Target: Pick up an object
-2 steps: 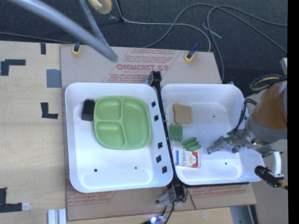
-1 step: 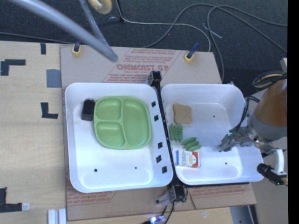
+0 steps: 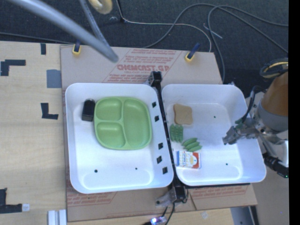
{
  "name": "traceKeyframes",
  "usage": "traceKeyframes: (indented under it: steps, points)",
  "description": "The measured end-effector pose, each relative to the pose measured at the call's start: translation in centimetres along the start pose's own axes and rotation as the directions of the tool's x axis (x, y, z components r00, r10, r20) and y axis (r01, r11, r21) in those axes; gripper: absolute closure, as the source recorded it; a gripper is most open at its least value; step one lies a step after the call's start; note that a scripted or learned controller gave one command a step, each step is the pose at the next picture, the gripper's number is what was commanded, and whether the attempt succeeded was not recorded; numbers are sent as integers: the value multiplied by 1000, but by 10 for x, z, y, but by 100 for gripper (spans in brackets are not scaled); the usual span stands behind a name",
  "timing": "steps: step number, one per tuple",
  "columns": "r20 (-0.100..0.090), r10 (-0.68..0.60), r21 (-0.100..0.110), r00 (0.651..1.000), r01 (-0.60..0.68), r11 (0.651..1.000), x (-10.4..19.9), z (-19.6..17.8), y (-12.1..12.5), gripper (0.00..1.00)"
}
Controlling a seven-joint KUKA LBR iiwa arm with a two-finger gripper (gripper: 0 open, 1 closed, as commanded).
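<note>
The right bin (image 3: 243, 170) holds a tan slice of toast (image 3: 183, 114), a dark green leafy piece (image 3: 176, 132), a light green pod (image 3: 191, 144) and a small red and white carton (image 3: 188, 160). All lie along its left side. My gripper (image 3: 231, 138) hangs low over the right part of this bin, near its right wall, well apart from those items. Nothing shows in its grasp. The left bin (image 3: 117, 179) contains a green divided plate (image 3: 123, 123) with a small black block (image 3: 88, 110) beside its left edge.
A black divider with clips (image 3: 161, 125) runs between the two bins. Both bins rest on a cardboard sheet (image 3: 140, 62) on a wooden bench. Cables trail across the dark floor behind. The grey arm with its orange band (image 3: 276, 97) stands at the right.
</note>
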State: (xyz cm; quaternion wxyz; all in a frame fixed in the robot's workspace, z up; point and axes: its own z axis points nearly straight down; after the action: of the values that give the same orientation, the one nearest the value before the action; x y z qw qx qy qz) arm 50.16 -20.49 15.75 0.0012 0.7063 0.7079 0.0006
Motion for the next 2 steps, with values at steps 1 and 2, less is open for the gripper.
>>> traceKeyframes:
  steps: [1,2]
  points:
    - [1,1,-1,1000,-1,1000,0,-53,1,100]
    - [-2,-3,3,1000,3,1000,45,-60,4,100]
